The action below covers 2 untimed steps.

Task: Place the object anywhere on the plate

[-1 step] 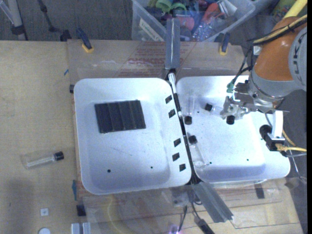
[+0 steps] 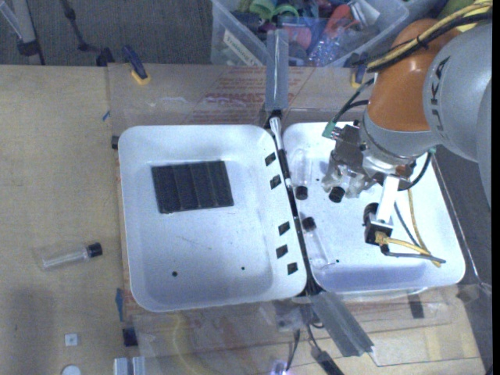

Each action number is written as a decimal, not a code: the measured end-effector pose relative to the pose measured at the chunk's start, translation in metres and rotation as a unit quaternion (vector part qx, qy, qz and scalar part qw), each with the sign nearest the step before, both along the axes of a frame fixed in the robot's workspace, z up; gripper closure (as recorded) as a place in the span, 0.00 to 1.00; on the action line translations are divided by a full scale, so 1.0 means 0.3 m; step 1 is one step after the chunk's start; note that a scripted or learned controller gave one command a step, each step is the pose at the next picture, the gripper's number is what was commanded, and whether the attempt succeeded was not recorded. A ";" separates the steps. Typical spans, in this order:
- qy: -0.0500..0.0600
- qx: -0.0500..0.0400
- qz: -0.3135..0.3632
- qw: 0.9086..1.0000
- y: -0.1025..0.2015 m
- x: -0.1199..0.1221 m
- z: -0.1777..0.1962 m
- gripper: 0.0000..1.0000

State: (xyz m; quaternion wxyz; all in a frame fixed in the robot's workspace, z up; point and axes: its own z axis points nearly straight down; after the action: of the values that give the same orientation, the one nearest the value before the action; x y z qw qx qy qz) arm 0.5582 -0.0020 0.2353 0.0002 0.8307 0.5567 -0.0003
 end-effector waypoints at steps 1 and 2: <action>0.000 0.000 -0.033 0.999 0.286 -0.045 0.114 1.00; 0.000 0.000 -0.085 0.996 0.493 0.003 0.268 1.00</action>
State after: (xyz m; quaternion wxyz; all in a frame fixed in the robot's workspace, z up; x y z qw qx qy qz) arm 0.5591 0.1459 0.3158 0.0002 0.8749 0.4842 -0.0007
